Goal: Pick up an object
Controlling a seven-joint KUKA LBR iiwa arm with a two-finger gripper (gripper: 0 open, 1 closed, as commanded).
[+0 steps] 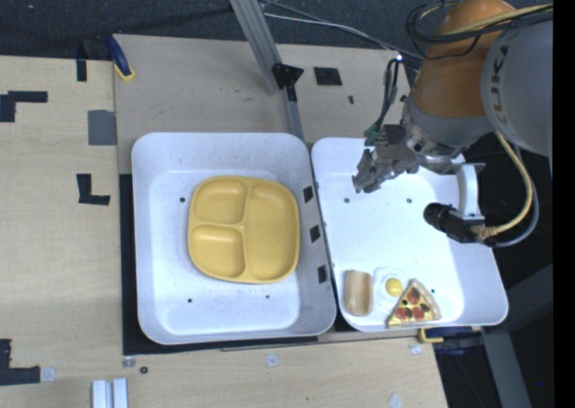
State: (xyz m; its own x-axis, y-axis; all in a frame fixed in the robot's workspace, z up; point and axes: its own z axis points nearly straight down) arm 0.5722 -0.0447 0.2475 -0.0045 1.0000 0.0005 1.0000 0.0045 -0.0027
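I count two white bins on the bench (54, 244): the left bin (153, 217) and the right bin (467, 289), side by side and touching along their inner rims.

The left bin holds one item, a yellow tray (243, 228) with three compartments. It lies flat near the bin's centre, slightly rotated against the bin walls.

The right bin holds three items, all grouped at its near edge:
1. One tan cup (358, 292), lying on its side. Its long axis runs from the near rim toward the far rim. I cannot tell which end is the mouth.
2. One fried egg (393, 287), white with a yellow yolk, just beside the cup.
3. One pizza slice (413, 304), touching or nearly touching the egg, its tip pointing toward the far rim.

I see one arm (467, 65), entering from the right. The gripper (367, 180) hangs over the far part of the right bin, well apart from the three items. The fingers (361, 183) point down and toward the left; I see nothing between them, and I cannot tell whether they are spread or closed.

Writing: part of a dark marking on the grey arm casing at the upper right reads as "UK"; the rest is cut off.
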